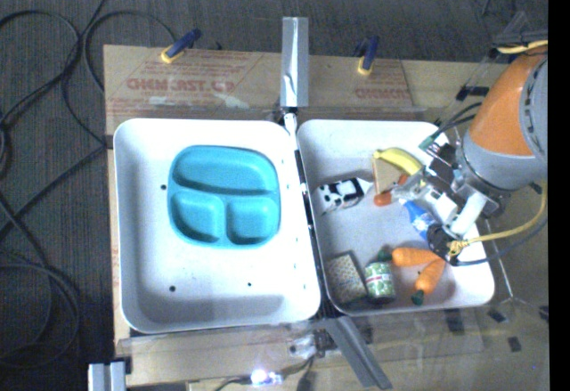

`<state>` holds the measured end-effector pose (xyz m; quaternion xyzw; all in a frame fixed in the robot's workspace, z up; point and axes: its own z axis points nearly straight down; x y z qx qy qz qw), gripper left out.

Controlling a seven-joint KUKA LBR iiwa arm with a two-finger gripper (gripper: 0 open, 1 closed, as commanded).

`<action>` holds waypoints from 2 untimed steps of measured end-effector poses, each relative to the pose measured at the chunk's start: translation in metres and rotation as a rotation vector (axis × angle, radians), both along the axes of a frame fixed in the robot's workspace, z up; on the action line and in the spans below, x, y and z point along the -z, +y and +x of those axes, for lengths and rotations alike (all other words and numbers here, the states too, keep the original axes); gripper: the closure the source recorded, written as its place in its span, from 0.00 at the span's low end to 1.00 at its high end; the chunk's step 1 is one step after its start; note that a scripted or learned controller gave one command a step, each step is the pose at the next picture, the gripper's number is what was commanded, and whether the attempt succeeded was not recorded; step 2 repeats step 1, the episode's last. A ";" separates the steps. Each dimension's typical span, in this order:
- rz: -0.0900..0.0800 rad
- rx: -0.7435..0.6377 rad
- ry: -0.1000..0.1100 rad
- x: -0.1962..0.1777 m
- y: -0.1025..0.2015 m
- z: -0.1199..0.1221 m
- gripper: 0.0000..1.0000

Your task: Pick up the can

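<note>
From the camera fixed above the bench, I am reaching in from the right with my arm (512, 126), its orange band showing above the wrist, and my gripper (434, 202) is hanging over the right-hand part of the right bin (338, 135). Whether it is open or closed I cannot tell, because the wrist hardware and cables are crowding that spot and hiding the tips. The can (379, 281), with its green label, is sitting near the front edge of the right bin, well apart from my gripper and nothing of mine is touching it. Just beside the can on its left a small speckled block (343, 274) is lying, and to its right two carrots (419, 266) are resting close together, one more or less level and the other slanting down toward the front wall. Farther back in the same bin a black and white toy (341, 193) is sitting near the divider, and a yellow banana (397, 158) is lying beside a tan wedge (386, 174), both close to my gripper. A blue item (417, 214) is showing just beneath the wrist hardware, too hidden for me to identify. In the left bin (142, 291) a blue divided tray (224, 194) is lying flat, its three compartments facing up.
</note>
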<state>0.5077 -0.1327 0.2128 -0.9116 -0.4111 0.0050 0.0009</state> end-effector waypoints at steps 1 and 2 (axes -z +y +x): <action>0.004 -0.252 -0.010 0.125 0.016 -0.024 0.00; 0.004 -0.252 -0.010 0.125 0.016 -0.024 0.00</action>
